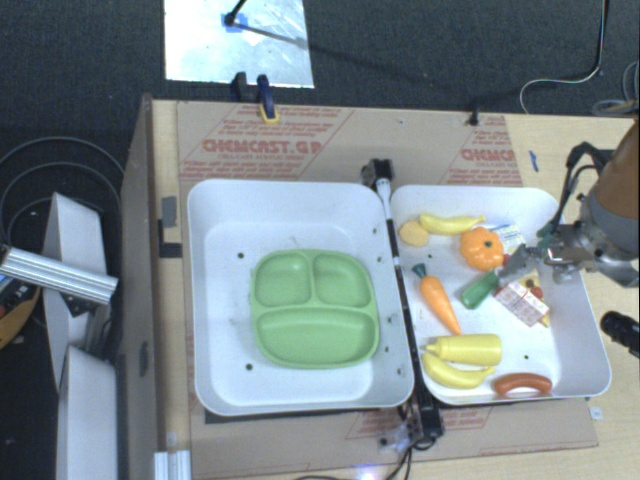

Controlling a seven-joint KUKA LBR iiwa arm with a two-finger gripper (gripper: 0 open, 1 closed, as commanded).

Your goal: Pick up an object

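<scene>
The right bin [585, 353] holds several toy foods. An orange fruit [482, 249] lies near its middle, with a green vegetable [479, 290] and a small printed packet [524, 305] just below it. My gripper [520, 264] reaches in from the right. It hangs over the gap between the orange fruit, the green vegetable and the packet. Nothing can be seen held in it. A carrot [440, 304] lies to the left of the green vegetable.
The right bin also holds a banana [450, 224], a pale round piece [413, 234], a yellow block [466, 348], a second banana [452, 373] and a sausage [522, 385]. A green divided plate [314, 306] sits in the left bin [225, 238].
</scene>
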